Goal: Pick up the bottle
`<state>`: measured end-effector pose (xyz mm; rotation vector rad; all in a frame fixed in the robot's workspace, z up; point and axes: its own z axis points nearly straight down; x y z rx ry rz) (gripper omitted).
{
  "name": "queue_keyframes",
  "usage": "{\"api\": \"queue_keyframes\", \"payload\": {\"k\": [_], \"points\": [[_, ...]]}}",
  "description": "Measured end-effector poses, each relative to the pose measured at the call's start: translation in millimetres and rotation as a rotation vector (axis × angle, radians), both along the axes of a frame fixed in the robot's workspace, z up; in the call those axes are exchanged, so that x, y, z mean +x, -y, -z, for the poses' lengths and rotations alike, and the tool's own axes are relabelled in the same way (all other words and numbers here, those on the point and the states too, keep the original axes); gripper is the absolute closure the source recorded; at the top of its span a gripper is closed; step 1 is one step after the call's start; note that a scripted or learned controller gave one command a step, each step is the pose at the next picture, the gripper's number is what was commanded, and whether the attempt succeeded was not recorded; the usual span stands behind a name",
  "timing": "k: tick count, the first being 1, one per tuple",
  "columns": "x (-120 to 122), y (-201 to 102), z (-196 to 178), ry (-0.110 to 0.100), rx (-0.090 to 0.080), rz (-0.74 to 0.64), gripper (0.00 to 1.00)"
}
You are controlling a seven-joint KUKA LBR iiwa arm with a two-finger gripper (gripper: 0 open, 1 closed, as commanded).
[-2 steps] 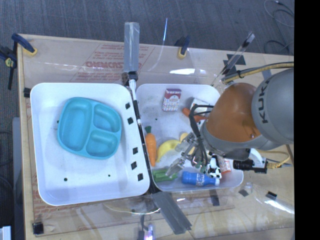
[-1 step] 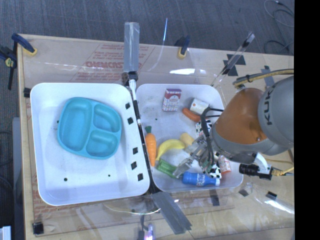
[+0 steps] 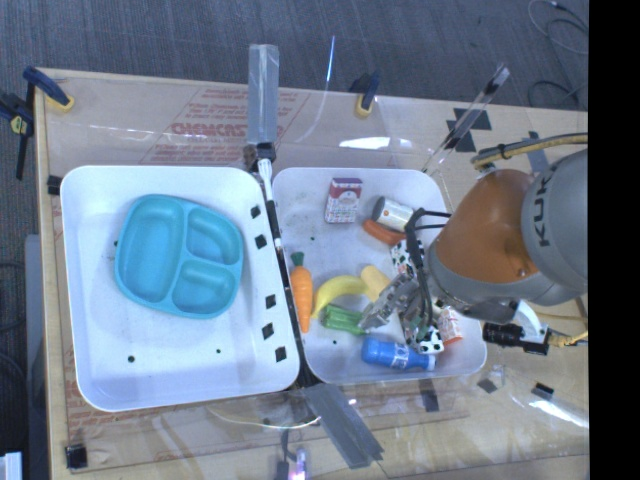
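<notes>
A blue bottle (image 3: pixel 393 354) lies on its side near the front edge of the right bin (image 3: pixel 300 193). My gripper (image 3: pixel 396 306) hangs low in that bin, just behind the bottle and right of a green object (image 3: pixel 341 319). Nothing shows as lifted in it. The grey arm with its orange band (image 3: pixel 485 233) reaches in from the right and hides part of the bin's right side.
The right bin also holds a carrot (image 3: pixel 301 288), a banana (image 3: pixel 341 289), a red-and-white box (image 3: pixel 343 200), a silver can (image 3: pixel 392 211) and a black-and-white spotted item (image 3: pixel 430 340). The left bin (image 3: pixel 90 348) holds a blue divided plate (image 3: pixel 180 254).
</notes>
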<state>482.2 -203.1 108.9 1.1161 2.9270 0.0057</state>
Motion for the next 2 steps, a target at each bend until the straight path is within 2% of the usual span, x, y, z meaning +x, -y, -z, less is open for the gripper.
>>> {"api": "queue_keyframes", "payload": {"k": [1, 2], "points": [[25.3, -20.5, -18.4, -0.011, 0.001, 0.048, 1.0], [47.8, -21.1, -97.1, -0.009, -0.001, 0.025, 1.0]]}}
